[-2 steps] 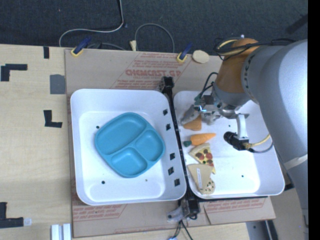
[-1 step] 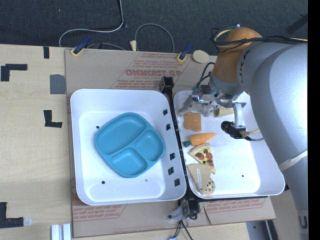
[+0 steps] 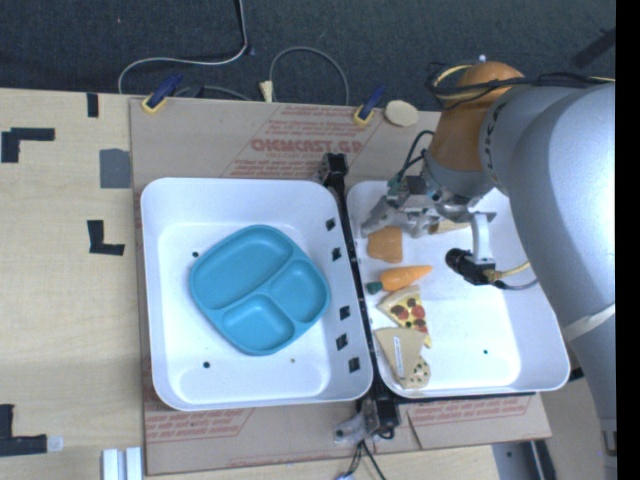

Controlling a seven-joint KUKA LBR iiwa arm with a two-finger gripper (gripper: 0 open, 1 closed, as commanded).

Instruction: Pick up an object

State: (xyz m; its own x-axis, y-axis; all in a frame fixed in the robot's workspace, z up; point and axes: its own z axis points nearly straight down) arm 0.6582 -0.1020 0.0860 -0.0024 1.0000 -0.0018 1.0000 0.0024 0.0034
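My gripper (image 3: 396,220) hangs low in the right bin (image 3: 540,353), near its back left corner. It is open, with nothing visible between its fingers. A tan bread-like toy (image 3: 386,244) lies directly in front of and below it, very close to the fingertips. Further forward lie an orange carrot (image 3: 403,278), a pizza slice (image 3: 406,312) and a pale wedge-shaped toy (image 3: 404,356), lined up along the bin's left wall.
The left bin (image 3: 170,208) holds a blue divided plate (image 3: 260,288). The divider (image 3: 345,268) between the bins sits just left of the gripper. My arm's grey body (image 3: 560,188) covers the right bin's far right side. A black cable plug (image 3: 468,264) hangs beside the wrist.
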